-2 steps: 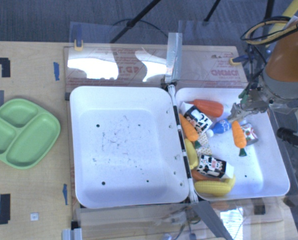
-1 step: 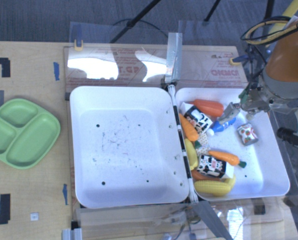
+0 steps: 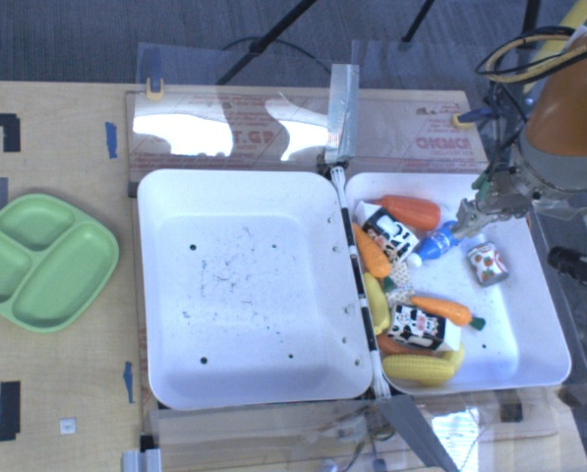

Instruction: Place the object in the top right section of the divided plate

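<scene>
At far left, a light green moulded plastic divided plate (image 3: 45, 261) with rounded corners lies flat on the pale wooden desk (image 3: 57, 116). It has three smooth recessed sections: two small ones on the upper left side and one long one toward the lower right. All three sections sit bare.

The left shallow white plastic bin (image 3: 244, 283) comes next, square with rounded corners. Its floor is matte and carries fine dark scuff marks and a few small dark holes.

Touching it along a shared edge is the right shallow white plastic bin (image 3: 529, 332), which holds a loose pile of toy items. An orange tapered plastic carrot (image 3: 408, 207) lies near the top, with a black-and-white patterned carton (image 3: 391, 234) just below it. A small blue plastic bottle (image 3: 435, 245) rests beside them. A white rounded can with red and green print (image 3: 487, 263) lies apart toward the right. Lower down are a second black-and-white patterned pouch (image 3: 416, 326), a second orange carrot with green tip (image 3: 446, 310) and a yellow ridged corn cob (image 3: 423, 367).

The metal gripper (image 3: 473, 212) hovers at the blue bottle's upper end; whether its fingers are apart or together cannot be told. The grey arm with orange band (image 3: 566, 116) enters at right.
</scene>
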You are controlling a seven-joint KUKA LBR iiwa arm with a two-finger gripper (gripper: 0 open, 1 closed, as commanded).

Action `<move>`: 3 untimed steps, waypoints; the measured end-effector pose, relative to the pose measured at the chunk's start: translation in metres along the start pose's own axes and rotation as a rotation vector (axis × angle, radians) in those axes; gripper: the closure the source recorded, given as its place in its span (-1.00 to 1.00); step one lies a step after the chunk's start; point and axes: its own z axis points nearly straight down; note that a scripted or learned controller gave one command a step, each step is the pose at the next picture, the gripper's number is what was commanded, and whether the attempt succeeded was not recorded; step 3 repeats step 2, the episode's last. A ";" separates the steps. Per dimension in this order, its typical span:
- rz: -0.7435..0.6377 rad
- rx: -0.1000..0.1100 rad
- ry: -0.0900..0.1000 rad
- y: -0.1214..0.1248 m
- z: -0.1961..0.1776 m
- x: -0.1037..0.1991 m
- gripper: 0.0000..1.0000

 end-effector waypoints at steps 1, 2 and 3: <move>-0.082 -0.001 0.002 -0.054 0.048 0.033 1.00; -0.080 0.001 0.003 -0.053 0.042 0.032 1.00; -0.080 0.001 0.003 -0.053 0.042 0.032 1.00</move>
